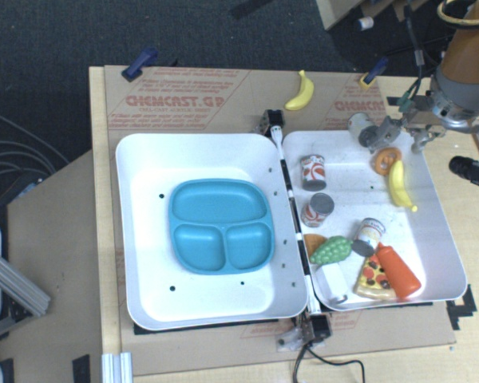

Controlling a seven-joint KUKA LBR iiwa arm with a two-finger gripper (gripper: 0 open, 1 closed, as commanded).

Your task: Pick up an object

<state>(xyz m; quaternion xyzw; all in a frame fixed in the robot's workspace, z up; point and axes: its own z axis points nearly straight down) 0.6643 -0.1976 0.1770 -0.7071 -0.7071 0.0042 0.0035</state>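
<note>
nearby, jaws [400,136] (state unclear) hover above orange fruit [385,160] and banana [398,184], cans [313,171] beside.

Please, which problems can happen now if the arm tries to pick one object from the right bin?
1. The pizza slice toy, orange bottle and small jar lie crowded together, so a grasp there may catch two things or push them apart.
2. The banana in the bin touches an orange ball below the gripper; it could roll aside.
3. Both cans stand near the bin wall, leaving little room.
</note>
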